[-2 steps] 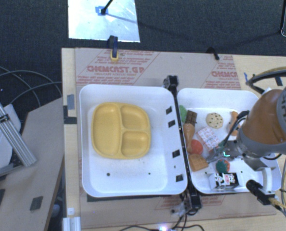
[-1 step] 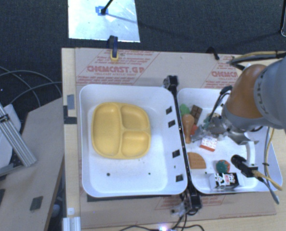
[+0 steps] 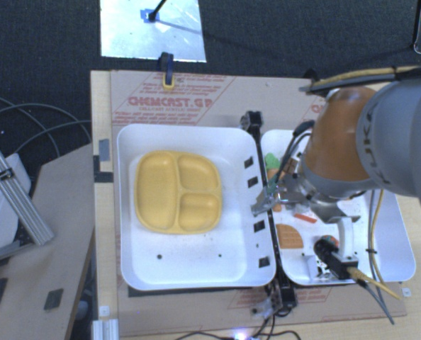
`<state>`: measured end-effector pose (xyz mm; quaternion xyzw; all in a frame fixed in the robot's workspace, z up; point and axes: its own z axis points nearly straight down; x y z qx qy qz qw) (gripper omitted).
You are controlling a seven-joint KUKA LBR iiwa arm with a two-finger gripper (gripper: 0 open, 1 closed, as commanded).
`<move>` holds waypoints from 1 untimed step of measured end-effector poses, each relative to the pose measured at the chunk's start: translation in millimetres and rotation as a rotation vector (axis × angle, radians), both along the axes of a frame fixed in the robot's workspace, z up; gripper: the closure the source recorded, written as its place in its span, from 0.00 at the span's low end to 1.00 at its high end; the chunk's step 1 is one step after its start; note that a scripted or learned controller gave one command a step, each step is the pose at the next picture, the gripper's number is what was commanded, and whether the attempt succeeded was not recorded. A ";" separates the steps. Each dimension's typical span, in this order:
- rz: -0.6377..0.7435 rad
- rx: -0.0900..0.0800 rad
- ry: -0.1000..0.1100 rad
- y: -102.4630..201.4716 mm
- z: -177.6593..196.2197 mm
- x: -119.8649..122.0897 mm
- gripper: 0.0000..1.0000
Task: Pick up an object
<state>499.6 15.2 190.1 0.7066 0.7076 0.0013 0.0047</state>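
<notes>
My arm reaches in from the right over the right bin (image 3: pixel 402 261), its orange band and grey wrist covering much of that bin. The gripper (image 3: pixel 271 200) hangs low at the bin's left side, near the divider. Under and beside it lie small objects: a green piece (image 3: pixel 272 163) at the upper left, a thin red-orange piece (image 3: pixel 305 218) just right of the gripper, and a tan waffle-like piece (image 3: pixel 290 236) below it. Nothing shows between the fingers.
The left bin (image 3: pixel 139 261) holds a yellow compartment plate (image 3: pixel 178 191). A black clip row (image 3: pixel 256 190) runs along the divider between the bins. Cables hang from the arm at the lower right (image 3: pixel 370 282).
</notes>
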 end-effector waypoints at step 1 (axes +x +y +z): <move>-0.003 0.005 0.007 -58.6 -5.9 -12.7 0.00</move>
